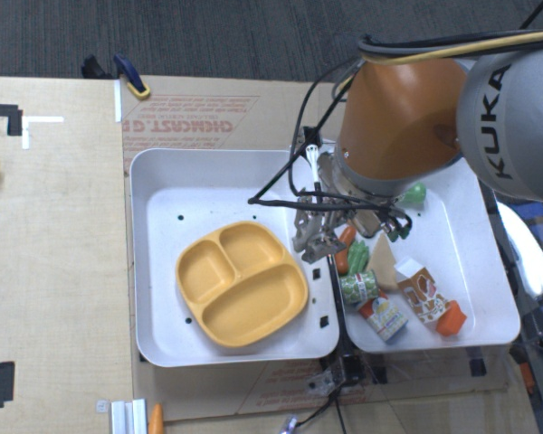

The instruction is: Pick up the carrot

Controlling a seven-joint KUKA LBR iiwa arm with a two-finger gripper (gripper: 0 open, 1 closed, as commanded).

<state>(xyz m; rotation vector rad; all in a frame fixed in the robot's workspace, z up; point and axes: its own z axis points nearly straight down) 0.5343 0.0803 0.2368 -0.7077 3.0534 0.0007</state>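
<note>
White bins (pixel 163 269) | carrot (pixel 342 259): orange, partly hidden under arm (pixel 407 116) | jaws (pixel 315 239): state unclear

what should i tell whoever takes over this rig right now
Tool: low over the seam between the two bins, at the right bin's left edge; its grip cannot be judged.
Carrot: an orange piece lying in the right bin right beside the tool, among the green can and small cartons; probably the target.
Yellow divided plate: in the left bin.
Done: approach.
Left: confirm grasp, lift the carrot.
</note>
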